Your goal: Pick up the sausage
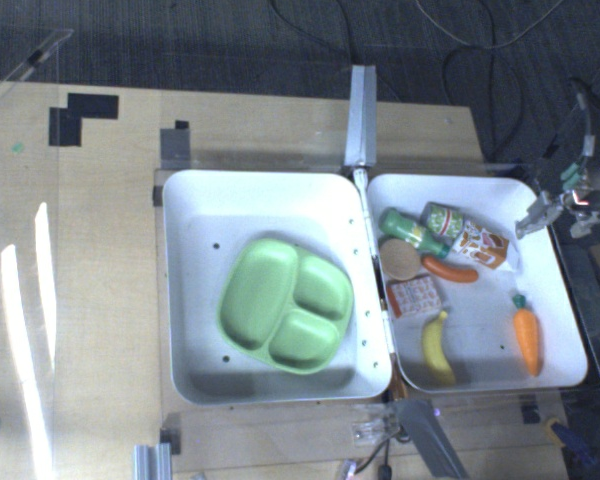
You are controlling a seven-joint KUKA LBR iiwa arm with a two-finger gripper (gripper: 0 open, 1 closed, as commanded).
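Well apart: sausage (450, 269) mid right bin (565, 298), claw (570, 203) at far rim, grip state unreadable

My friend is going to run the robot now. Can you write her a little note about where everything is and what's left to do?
Gripper: at the right bin's far right rim, holding nothing; can't tell if it's open or shut.
Sausage: lying in the right bin, between the bottle and snack packet, next to a round cookie. Banana and carrot lie nearer the front.
Left bin: green divided plate.
Done: nothing yet.
Left: reach the sausage, grab it, lift.
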